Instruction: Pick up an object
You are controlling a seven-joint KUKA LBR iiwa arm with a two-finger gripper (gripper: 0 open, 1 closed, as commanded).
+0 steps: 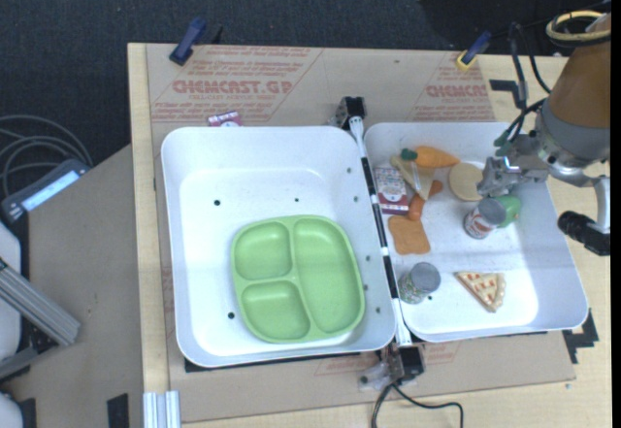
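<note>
The right bin holds several small items. An orange carrot lies at its back, with a beige round cookie just right of it. A small can with a green piece against it sits mid-bin. A grey-lidded jar and a waffle wedge lie toward the front. A red-and-white packet and an orange-brown slab lie by the left wall. My gripper hangs low over the cookie's right edge, just above the can.
The left bin carries a green divided plate. The grey arm with its orange band reaches in over the right bin's back right corner. A black part juts over the bin's right rim.
</note>
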